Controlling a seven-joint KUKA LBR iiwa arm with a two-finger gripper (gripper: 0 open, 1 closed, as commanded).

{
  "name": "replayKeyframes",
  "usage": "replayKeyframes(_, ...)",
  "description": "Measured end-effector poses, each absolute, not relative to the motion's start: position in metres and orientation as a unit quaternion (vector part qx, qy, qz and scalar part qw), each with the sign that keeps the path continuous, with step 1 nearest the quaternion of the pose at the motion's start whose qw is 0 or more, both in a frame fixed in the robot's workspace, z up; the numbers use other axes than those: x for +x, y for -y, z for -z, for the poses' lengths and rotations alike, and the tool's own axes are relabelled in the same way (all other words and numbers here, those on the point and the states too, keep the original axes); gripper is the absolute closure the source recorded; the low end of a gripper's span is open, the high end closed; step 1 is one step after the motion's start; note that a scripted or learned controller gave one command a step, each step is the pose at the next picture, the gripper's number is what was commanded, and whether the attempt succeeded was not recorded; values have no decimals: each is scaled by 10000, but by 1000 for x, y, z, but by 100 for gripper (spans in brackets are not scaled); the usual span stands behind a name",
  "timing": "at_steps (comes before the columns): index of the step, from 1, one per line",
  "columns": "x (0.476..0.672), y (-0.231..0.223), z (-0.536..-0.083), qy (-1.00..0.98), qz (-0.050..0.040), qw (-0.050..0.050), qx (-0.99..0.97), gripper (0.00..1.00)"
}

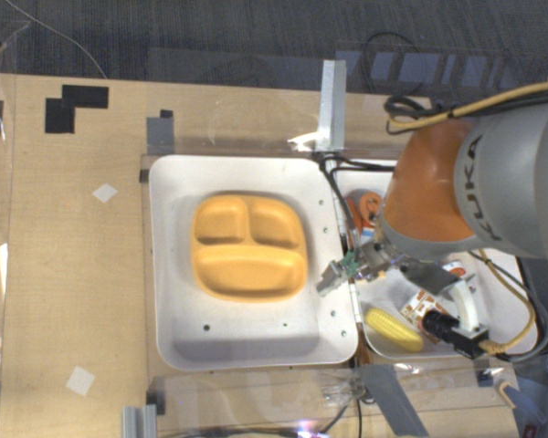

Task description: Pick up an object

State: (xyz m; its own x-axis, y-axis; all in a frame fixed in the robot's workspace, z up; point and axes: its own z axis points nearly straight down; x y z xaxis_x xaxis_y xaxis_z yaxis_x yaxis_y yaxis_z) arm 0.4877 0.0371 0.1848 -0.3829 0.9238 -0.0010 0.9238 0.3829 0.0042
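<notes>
- Camera view, layout: two shallow white bins side by side on the bench. The left bin [169,272] holds a yellow divided tray [249,246]. The right bin [376,340] holds the small items and lies largely under the arm [493,176].
- Gripper [340,274]: low at the wall between the two bins, just beside the divided tray's right edge. Whether the claw is released or clenched cannot be told; nothing can be seen held.
- Candidate object, corn cob [394,329]: yellow, lying in the right bin's near corner, below and to the right of the gripper, apart from it.
- Handling judgement, corn cob: probably a light plastic toy, stiff, with a rounded, smooth body that may slip. Best taken across its middle, fingers square to its long axis.
- Other items: an orange object [366,208] lies above the gripper near the dividing wall, partly hidden by the arm. A white-and-red piece [418,310] lies just right of the corn cob.
- Divided tray: broad, rigid and low-walled; judged too wide to span, so only a rim grip would serve.
- Writing: "KUKA" reads on the arm's grey casing. No other label is legible.
</notes>
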Motion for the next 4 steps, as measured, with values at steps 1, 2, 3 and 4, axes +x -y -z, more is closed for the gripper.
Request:
replayKeyframes(1,504,-117,-153,-7536,-2,-3,6574,0)
replayKeyframes(2,496,-220,-96,-7451,-128,91,6667,0)
replayKeyframes(3,502,-122,-114,-7331,-38,24,6801,0)
replayKeyframes(4,497,-43,-185,-6354,-22,12,7722,0)
